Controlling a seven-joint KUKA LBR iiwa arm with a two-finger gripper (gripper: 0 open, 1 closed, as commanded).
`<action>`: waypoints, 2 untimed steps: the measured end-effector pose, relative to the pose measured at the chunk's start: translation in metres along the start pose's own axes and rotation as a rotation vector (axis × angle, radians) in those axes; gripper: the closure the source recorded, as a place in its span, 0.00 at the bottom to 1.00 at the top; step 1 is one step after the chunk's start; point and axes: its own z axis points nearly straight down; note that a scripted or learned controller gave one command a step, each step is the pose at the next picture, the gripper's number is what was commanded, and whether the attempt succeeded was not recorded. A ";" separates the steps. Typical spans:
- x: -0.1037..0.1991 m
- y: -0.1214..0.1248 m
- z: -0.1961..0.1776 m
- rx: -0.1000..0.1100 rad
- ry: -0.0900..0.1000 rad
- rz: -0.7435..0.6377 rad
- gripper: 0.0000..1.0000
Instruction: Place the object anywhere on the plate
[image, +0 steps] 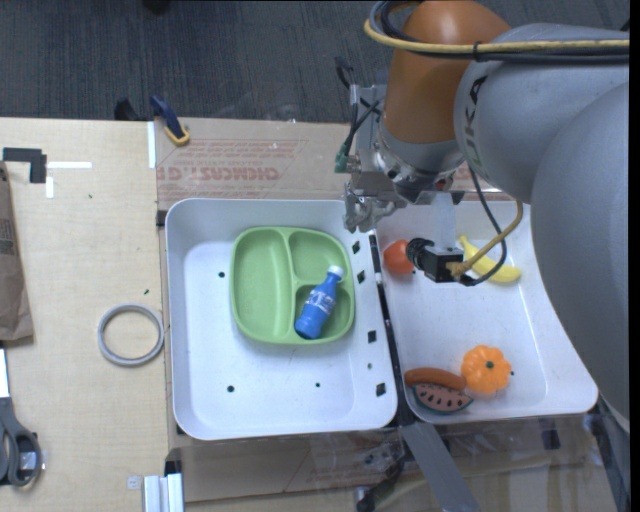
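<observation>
A green divided plate (268, 290) lies in the left white bin (270, 405). A small blue bottle with a white cap (319, 304) lies tilted in the plate's lower right compartment, cap pointing up and right. My gripper (360, 214) hangs above the left bin's far right corner, up and to the right of the plate. It is apart from the bottle, and I see nothing held in it.
The right bin (545, 340) holds a red-orange fruit (396, 257), a banana (492, 263), a small orange pumpkin (486, 369), a sausage (434, 378) and a watermelon slice (443, 399). On the bench at left lie a tape ring (130, 334) and scissors (16, 455).
</observation>
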 end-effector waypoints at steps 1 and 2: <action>-0.043 0.038 0.041 -0.002 0.003 0.002 1.00; -0.057 0.039 0.024 -0.005 0.003 0.001 1.00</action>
